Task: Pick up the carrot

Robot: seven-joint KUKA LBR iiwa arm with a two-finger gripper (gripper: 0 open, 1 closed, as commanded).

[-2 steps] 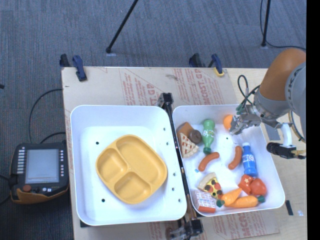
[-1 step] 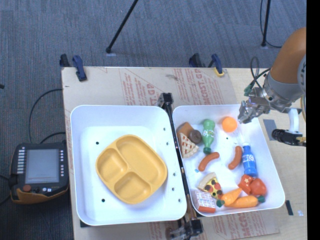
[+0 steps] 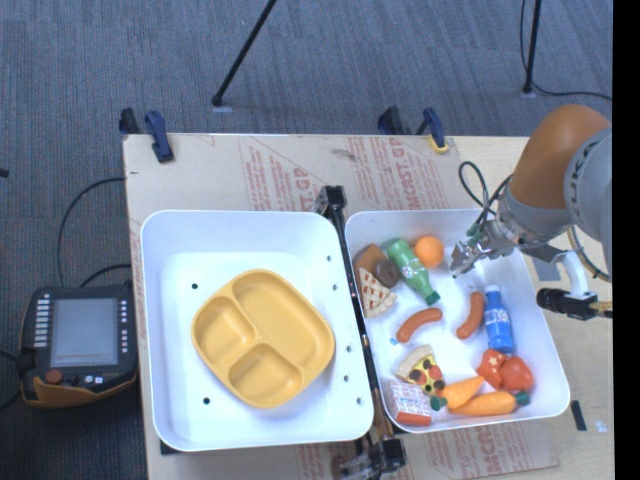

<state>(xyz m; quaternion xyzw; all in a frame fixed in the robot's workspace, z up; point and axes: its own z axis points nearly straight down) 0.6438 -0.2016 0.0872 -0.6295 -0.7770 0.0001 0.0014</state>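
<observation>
Printed bench lettering is unreadable; carrot lies in right bin.

Grey arm — rounded orange band, black cable, metallic end effector.

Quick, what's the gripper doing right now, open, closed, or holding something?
Gripper: cannot be told; it hangs over the right bin's upper area, apart from the carrot.
</observation>
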